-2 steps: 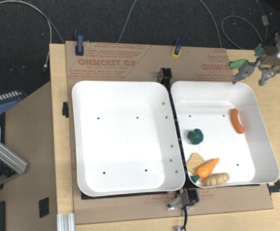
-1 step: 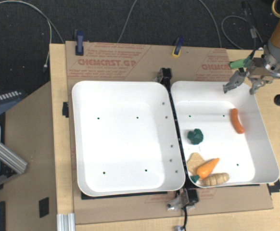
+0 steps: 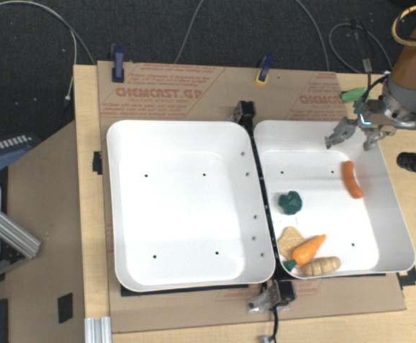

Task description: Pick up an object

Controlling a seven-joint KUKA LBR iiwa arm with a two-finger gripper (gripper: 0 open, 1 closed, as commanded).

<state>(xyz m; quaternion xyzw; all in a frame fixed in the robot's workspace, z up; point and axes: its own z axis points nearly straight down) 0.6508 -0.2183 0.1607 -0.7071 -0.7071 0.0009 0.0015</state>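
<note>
Toy food sits in my right bin (image 3: 379, 213). The closest piece is the little orange sausage (image 3: 352, 179), lying flat by itself near the far right side. I think it is light, smooth and maybe a bit slippery, so I would pinch it across its thin middle.

My gripper (image 3: 354, 136) hangs over the far edge of that bin, just beyond the sausage. My fingers (image 3: 336, 136) are spread wide and hold nothing.

Farther off lie a green lump (image 3: 290, 203), a toy carrot (image 3: 308, 249), a tan flat piece (image 3: 289, 239) and a pale knobbly piece (image 3: 321, 265). Those last three touch in the near corner, so they look harder to grab.

The bin floor is white, smooth and flat. The left bin (image 3: 186, 206) sits beside it. Both rest on a brown cardboard tabletop (image 3: 194, 91), with clips and cables around.
</note>
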